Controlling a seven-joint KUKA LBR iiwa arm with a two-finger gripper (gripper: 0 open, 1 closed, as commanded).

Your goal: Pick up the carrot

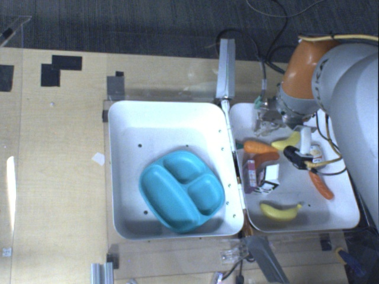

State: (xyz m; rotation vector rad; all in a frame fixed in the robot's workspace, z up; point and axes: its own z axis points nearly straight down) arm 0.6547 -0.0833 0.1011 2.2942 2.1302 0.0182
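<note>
The carrot [261, 147], orange and stubby, lies on its side in the upper left part of the right bin [349, 215]. My gripper [267, 122] hangs just above and behind the carrot, near the bin's back wall, with nothing visibly in it. The grey arm with its orange band covers the bin's back right corner.
A second long orange piece [321, 186] lies at the right bin's right side. A banana [280, 210] rests near the front, a yellow piece [287, 141] beside the carrot, and a dark red packet [251, 174] with a white card [270, 176] at the left wall. A blue divided plate [182, 189] sits in the left bin [127, 123].
</note>
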